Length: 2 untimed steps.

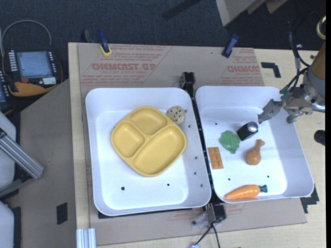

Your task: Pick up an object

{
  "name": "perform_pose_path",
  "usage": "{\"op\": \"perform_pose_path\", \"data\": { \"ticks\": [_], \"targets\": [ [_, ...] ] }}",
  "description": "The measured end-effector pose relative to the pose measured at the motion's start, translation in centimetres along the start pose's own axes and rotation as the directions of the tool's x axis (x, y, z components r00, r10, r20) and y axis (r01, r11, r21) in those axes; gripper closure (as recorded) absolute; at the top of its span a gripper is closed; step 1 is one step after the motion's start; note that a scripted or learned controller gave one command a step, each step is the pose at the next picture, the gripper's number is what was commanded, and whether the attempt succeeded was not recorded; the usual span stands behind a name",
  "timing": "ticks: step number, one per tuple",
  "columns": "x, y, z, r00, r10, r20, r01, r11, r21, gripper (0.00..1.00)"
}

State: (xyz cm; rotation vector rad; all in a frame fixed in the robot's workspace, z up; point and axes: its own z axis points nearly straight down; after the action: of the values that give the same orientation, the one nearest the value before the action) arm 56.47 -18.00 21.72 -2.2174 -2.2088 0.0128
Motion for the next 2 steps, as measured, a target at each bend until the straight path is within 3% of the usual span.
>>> {"op": "perform_pose_path", "data": {
  "ticks": [1, 2],
  "targets": [
    [0.1, 0.3, -0.8, 1.0, -0.004, 0.003, 0.004, 1.0, -0.015, 0.0],
    [-0.1, -0.4, 3.6, 1.0, -0.004, 0.002, 0.004, 1.0, -0.012, 0.0]
  ]
}}
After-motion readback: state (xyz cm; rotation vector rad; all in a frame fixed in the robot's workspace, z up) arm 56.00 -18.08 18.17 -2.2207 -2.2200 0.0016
